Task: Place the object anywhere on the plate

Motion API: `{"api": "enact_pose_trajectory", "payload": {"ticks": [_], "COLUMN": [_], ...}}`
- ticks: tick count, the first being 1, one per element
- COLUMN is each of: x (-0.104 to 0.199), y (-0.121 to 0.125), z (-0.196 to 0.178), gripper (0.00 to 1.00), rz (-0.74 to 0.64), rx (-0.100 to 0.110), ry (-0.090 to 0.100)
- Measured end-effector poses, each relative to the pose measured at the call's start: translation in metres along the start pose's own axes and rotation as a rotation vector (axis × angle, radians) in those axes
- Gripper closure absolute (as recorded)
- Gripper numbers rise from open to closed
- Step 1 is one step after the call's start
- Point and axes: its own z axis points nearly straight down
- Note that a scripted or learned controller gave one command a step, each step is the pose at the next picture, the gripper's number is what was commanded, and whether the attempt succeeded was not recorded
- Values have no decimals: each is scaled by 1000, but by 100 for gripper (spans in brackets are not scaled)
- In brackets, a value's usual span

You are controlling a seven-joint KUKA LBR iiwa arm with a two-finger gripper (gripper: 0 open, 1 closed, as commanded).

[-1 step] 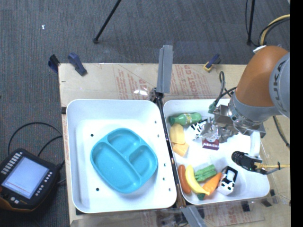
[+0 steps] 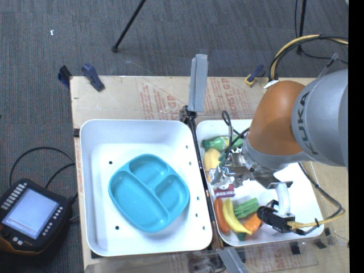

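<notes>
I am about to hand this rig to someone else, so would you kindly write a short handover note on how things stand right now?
Gripper: low in the right bin, over the toy food; whether it grips anything cannot be told.
Plate: the blue divided plate lies in the left bin, nothing on it.
Objects: a banana, a carrot, a green piece and a yellow-green piece all lie in the right bin.
Done: nothing placed yet.
Left: pick one object, carry it across to the left bin, set it anywhere on the plate.

Dark grey carpet floor point(image 2: 68, 21); cardboard-topped bench point(image 2: 142, 95); black tripod leg point(image 2: 132, 20); teach pendant point(image 2: 31, 214) lower left.
</notes>
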Motion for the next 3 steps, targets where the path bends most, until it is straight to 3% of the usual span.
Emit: {"api": "enact_pose_trajectory", "payload": {"ticks": [1,2,3], "x": [73,73,76], "y": [43,43,-1], "z": [0,0,-1], "gripper": [100,0,0], "rz": [-5,-4,-104], "rx": [0,-1,0], "ry": [-2,-2,-2]}}
